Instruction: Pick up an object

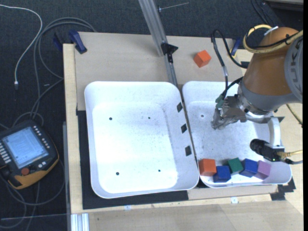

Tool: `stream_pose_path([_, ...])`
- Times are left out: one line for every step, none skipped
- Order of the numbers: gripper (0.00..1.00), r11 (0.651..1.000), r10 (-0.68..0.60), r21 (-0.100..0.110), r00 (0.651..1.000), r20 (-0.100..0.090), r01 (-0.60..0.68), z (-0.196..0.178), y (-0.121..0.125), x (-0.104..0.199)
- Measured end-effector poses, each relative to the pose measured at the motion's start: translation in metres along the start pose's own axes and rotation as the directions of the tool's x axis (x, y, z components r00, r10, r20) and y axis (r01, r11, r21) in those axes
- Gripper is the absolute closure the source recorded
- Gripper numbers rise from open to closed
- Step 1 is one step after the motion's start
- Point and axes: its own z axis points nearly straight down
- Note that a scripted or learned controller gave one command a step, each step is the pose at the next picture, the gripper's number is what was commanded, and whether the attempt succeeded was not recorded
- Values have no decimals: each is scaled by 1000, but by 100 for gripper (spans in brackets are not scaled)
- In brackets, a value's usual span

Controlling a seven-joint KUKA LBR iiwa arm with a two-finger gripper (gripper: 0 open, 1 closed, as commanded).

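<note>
The arm (272, 61) reaches in from the right, its orange band bulging above a grey wrist, and bends down over the right bin (207, 93). The gripper (219, 124) points down and leftward, its tip low over the bin's speckled white floor, near the middle. Whether its fingers are apart or closed I cannot tell; nothing shows between them.

The blocks lie well apart from the gripper, bunched along the right bin's near rim: an orange cube (208, 166), a blue cube (222, 173) touching it, a green cube (235, 165), another blue block (250, 167) and a pale purple block (263, 168). All are small, matte and sharp-edged.

The left bin (96, 95) is a shallow, round-cornered white tray with a finely speckled floor and a few dark dots. A lone orange block (202, 58) sits on the pale wooden bench (120, 52) beyond the bins. A metal rail (151, 13) slants down toward the gap between the bins. A pendant (24, 150) lies on the dark carpet to the left.
</note>
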Motion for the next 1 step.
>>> stream_pose_path([100,1000,-15,0,1000,-5,15,26,44,64])
